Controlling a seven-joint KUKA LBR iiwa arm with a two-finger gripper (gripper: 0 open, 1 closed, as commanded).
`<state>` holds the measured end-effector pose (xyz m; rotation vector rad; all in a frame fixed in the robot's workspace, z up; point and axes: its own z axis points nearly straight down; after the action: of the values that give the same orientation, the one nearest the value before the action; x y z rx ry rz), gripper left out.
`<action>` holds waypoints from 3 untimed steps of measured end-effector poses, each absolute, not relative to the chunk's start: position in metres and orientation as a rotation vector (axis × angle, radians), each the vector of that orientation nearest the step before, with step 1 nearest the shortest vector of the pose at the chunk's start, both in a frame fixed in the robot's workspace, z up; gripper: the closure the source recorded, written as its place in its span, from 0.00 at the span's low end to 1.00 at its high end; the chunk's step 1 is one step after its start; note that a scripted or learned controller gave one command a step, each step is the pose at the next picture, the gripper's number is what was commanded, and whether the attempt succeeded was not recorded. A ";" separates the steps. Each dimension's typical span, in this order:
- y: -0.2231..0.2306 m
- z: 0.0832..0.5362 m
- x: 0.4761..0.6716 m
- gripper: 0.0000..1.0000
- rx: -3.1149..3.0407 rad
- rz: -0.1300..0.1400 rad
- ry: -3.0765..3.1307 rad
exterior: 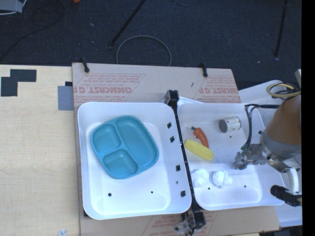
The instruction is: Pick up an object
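Observation:
The right bin (246, 195) holds a yellow corn cob (199, 149), a small orange-red carrot-like piece (201, 136) just behind it, a grey cylinder (229, 125) lying on its side, and two white crumpled lumps (200, 177) (221, 178) near the front. My gripper (241, 160) hangs low over the right part of this bin, right of the corn and behind the right-hand white lump. It touches none of these objects as far as I can see. The arm's grey and orange wrist (285, 127) comes in from the right edge.
A blue divided plate (124, 145) lies in the left bin (93, 195). A black divider with clips (179, 156) runs between the bins. Cables (251, 117) loop beside the arm over the right bin's back right corner.

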<state>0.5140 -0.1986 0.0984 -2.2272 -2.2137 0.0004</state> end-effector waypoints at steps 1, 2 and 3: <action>-0.195 0.158 0.508 1.00 -2.220 -0.002 -2.226; -0.191 0.219 0.515 1.00 -2.222 -0.003 -2.227; -0.192 0.269 0.516 1.00 -2.222 -0.002 -2.225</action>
<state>0.5158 -0.1918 0.2685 -2.2221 -2.2254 -0.0022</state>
